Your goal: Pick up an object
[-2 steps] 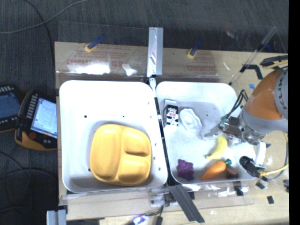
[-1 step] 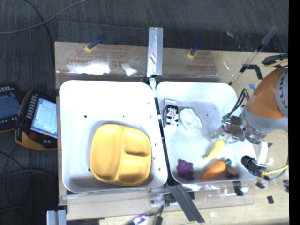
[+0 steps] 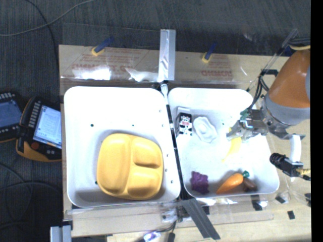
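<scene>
Jaws [image 3: 241,130] sit over the right bin [image 3: 262,185], spread or pinched: can't tell. Yellow piece [image 3: 234,145] lies just below; robot should centre over it, drop straight, then close.

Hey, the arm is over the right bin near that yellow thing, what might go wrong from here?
The gripper sits close to the right white bin's far wall, so its fingers may strike the wall. The small yellow object below it is blurred; the grasp may slip. The orange toy carrot, purple grape cluster and crumpled white item lie nearby and might get nudged.
</scene>
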`<state>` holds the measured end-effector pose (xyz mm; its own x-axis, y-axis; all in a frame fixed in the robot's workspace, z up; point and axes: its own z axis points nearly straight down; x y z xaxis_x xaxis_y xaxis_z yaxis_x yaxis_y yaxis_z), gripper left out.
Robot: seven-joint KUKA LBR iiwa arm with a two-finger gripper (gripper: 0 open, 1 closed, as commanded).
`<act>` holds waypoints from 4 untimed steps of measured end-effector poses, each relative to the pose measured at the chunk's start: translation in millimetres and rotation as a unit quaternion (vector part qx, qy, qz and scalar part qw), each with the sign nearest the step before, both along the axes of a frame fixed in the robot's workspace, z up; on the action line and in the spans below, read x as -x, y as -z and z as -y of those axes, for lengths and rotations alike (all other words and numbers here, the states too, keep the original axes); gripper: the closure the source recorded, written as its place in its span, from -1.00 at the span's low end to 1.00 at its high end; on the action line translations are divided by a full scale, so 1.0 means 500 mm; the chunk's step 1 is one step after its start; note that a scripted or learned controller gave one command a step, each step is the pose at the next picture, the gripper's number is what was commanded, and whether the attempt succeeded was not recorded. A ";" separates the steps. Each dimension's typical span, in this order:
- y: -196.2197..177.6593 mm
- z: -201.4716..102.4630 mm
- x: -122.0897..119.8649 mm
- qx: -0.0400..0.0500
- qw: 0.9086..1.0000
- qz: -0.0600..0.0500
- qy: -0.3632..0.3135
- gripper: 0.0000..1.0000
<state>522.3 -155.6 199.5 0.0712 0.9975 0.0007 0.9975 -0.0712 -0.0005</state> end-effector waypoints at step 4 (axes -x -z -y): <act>0.204 0.106 -0.058 -0.002 1.000 0.002 -0.013 -1.00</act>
<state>551.4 -208.5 97.5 0.0454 0.9990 0.0053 0.9990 -0.0454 0.0030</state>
